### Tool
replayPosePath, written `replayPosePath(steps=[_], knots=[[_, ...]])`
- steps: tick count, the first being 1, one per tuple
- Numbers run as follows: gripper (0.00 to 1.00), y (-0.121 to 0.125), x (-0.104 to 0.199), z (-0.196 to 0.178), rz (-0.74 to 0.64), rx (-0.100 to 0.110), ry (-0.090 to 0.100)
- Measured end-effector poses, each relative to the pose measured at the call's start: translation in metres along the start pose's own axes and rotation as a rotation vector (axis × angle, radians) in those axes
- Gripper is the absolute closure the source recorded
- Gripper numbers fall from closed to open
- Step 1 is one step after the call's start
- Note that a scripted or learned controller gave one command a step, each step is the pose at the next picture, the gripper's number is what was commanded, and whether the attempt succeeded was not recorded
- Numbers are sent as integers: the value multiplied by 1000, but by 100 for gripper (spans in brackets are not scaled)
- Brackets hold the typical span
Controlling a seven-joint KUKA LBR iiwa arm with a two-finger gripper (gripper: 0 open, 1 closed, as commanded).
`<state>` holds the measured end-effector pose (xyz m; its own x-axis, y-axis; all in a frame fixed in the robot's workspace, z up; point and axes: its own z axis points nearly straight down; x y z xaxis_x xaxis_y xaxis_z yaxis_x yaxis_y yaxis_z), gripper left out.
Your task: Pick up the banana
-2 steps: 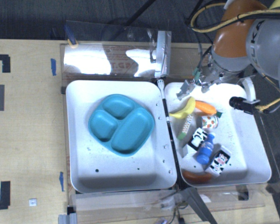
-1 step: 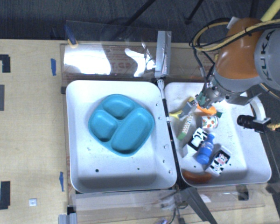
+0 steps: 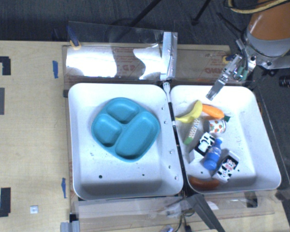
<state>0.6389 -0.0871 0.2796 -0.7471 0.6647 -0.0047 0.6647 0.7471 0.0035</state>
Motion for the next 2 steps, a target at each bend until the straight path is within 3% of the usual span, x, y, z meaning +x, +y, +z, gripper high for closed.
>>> replayPosePath(steps=[1, 2], knots=[[0, 24, 43, 96, 59, 3, 5], [0, 4, 15, 90, 277, 2, 1]])
